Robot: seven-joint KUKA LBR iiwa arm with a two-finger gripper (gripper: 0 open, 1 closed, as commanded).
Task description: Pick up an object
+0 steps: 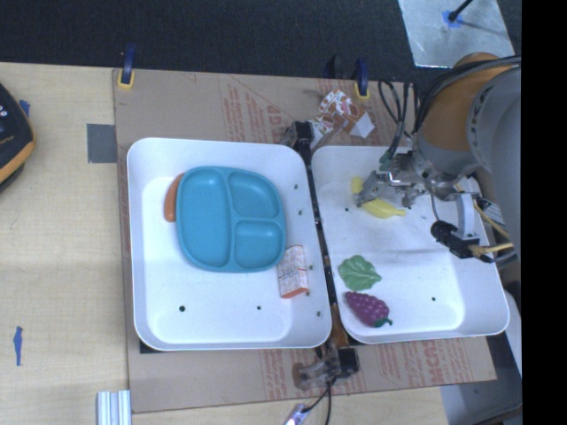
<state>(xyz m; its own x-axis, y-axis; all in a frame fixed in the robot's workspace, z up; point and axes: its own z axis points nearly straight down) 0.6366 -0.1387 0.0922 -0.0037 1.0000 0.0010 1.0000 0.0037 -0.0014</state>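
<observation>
On the bench the left bin [151, 321] carries a blue divided plate [232, 218], an orange sausage-like toy [170, 200] peeking out from under the plate's left edge, and a small printed packet [293, 271] at the plate's lower right corner.

The right bin [478, 312] has a green leaf toy [359, 272] and, just below it, a purple grape bunch [366, 307], both near its left wall and well apart from the arm.

Further right and up, a yellow banana-like toy [383, 208] lies in the upper middle of the right bin. The pincer [391, 182] sits directly above it, at or almost at its upper edge; whether the pincer is spread or closed I cannot tell, and nothing is visibly clamped.

The toy's long axis runs roughly left to right, tilting slightly. It lies just below and a touch left of the pincer, so the likely move is a short straight descent, closing across the narrow width.
</observation>
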